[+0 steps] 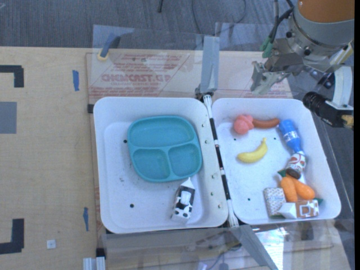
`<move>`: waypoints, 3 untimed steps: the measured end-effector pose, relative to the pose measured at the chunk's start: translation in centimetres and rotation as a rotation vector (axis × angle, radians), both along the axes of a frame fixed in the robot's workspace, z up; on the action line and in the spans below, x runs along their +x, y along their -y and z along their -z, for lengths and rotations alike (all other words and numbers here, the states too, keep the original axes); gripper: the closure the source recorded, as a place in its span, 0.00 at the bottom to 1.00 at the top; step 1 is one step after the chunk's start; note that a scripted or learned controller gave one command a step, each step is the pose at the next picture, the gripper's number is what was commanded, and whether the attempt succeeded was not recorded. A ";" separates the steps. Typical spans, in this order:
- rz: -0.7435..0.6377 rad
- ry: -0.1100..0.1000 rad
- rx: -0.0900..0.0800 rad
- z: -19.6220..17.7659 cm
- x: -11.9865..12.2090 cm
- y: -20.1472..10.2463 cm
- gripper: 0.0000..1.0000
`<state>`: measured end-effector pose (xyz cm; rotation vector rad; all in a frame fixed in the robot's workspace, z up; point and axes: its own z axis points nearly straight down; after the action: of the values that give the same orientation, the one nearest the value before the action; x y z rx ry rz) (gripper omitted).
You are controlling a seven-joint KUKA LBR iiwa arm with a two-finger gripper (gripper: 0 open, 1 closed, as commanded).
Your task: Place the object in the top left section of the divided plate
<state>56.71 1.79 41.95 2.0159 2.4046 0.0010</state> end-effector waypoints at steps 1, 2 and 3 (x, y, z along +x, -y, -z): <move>0.087 -0.007 0.001 9.0 1.5 -6.9 1.00; 0.131 -0.006 0.002 29.1 -0.4 -8.6 1.00; 0.096 -0.002 0.002 23.5 1.3 -7.5 1.00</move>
<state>58.03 9.27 18.48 2.1311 2.3075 0.0008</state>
